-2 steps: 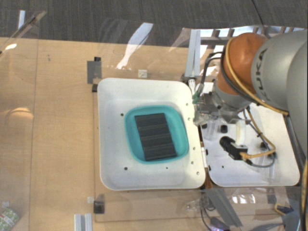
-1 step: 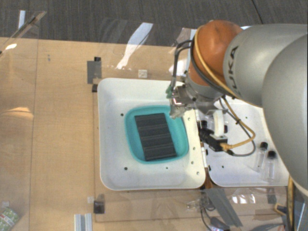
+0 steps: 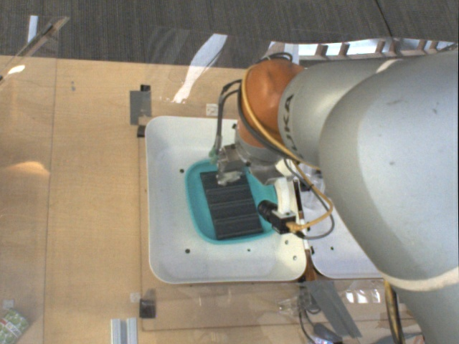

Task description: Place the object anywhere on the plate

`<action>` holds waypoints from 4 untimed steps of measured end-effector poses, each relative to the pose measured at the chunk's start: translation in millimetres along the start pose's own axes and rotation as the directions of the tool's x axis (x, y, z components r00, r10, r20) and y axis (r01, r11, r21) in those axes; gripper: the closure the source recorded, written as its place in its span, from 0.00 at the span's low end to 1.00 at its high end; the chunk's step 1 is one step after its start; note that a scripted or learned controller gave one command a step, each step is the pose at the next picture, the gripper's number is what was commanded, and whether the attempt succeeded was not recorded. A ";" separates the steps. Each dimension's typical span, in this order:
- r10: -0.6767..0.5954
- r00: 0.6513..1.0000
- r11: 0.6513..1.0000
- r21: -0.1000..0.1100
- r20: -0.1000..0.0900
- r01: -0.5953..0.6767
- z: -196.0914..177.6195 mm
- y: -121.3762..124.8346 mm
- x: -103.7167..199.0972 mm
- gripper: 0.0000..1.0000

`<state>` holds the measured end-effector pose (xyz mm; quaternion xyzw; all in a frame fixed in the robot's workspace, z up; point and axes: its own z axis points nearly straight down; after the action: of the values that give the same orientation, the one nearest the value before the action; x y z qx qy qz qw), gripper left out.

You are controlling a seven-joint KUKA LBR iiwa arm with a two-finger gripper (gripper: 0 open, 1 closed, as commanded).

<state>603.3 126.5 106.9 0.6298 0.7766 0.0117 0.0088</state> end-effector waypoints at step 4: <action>0.000 1.000 1.000 0.002 -0.001 0.000 1.1 -0.5 0.6 0.00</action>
<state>602.7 127.0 105.7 0.6296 0.7768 0.0113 0.0079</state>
